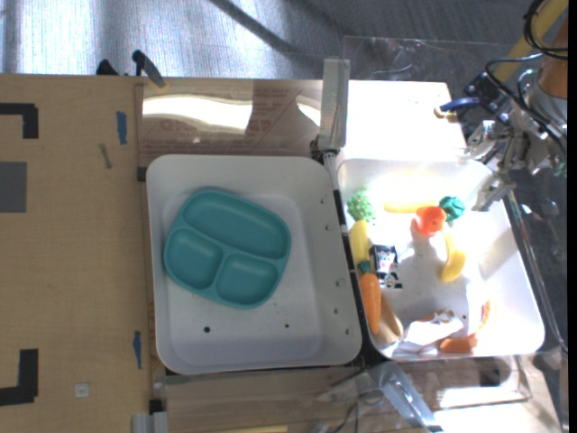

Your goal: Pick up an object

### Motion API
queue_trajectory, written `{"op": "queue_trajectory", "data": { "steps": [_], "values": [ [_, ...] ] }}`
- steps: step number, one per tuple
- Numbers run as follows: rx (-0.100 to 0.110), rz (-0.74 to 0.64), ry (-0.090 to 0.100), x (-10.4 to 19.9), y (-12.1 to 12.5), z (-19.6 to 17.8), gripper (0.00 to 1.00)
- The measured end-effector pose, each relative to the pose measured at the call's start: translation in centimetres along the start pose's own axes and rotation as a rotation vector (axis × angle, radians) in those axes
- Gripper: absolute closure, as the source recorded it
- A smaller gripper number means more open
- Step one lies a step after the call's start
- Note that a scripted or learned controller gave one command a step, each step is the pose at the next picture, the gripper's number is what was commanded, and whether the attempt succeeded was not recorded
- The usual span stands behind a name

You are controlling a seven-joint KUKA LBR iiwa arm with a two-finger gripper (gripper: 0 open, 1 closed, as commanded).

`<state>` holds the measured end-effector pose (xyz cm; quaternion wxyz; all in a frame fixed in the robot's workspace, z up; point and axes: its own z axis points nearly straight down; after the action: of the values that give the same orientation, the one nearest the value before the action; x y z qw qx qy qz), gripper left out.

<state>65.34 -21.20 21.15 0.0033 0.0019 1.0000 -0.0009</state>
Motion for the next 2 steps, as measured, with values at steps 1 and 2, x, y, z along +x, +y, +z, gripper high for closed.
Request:
{"op": "queue_trajectory", "data": {
  "steps": [1,2],
  "values": [
    [0.001,-0.009,-0.006,4.0,1.8,11.2,0.00],
    [0.000,0.007,-0.003,9.3,3.7,12.2,0.00]
  ]
}}
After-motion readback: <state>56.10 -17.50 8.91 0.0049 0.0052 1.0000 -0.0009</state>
